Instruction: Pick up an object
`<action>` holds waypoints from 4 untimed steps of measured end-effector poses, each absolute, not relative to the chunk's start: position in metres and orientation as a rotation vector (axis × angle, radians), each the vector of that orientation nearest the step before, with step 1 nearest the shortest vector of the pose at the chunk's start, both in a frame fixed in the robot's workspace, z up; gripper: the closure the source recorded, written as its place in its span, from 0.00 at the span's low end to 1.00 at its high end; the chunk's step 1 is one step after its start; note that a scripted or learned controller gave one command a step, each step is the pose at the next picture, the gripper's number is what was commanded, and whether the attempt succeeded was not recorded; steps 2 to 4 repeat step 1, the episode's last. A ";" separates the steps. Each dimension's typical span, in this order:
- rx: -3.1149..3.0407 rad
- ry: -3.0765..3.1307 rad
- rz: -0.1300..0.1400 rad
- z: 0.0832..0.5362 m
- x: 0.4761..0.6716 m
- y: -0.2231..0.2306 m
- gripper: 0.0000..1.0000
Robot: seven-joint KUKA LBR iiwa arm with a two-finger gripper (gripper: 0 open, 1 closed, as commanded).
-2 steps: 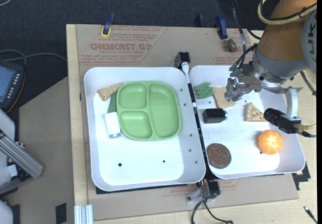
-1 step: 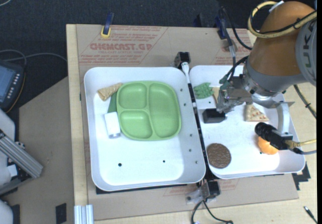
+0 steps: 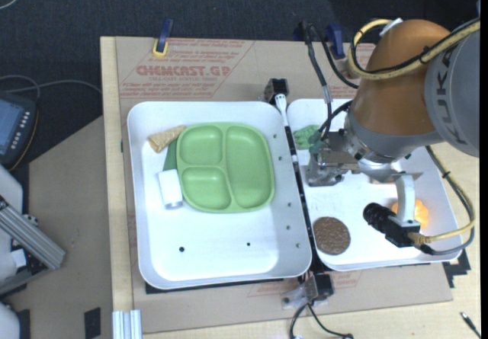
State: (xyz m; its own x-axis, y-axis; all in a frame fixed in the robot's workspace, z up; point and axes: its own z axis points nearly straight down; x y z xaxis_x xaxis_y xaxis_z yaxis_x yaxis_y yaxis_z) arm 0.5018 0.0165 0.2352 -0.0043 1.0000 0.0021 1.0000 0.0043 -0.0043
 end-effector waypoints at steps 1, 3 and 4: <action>-2.217 -2.221 0.003 0.234 0.481 0.033 1.00; -2.217 -2.221 0.003 0.234 0.481 0.033 1.00; -2.217 -2.221 0.003 0.234 0.481 0.033 1.00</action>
